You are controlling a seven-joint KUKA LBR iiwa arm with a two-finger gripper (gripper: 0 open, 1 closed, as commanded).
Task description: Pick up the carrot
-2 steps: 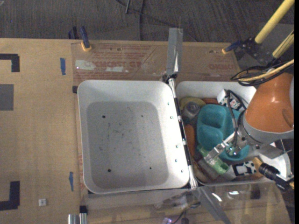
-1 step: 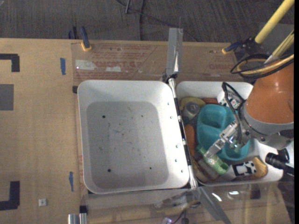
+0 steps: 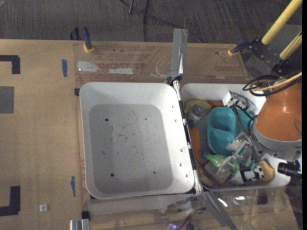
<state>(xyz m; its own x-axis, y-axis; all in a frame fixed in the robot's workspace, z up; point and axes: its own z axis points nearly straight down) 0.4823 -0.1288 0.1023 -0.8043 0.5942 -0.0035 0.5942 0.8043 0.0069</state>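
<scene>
grey arm with orange band (image 3: 283,114) over right bin (image 3: 211,91), gripper (image 3: 240,150) low among clutter, grip state cannot be told, carrot (image 3: 194,140) along that bin's left wall beside teal cup (image 3: 221,128), left bin (image 3: 129,138) alongside

Two white bins (image 3: 129,138) sit on one desk (image 3: 38,143), and the right bin (image 3: 211,91) holds one teal cup (image 3: 221,128) and one carrot (image 3: 194,140).

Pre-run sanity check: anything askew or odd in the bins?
All the objects are heaped in the right bin, crowded under the arm. The carrot lies wedged along its left wall beside the teal cup.
</scene>
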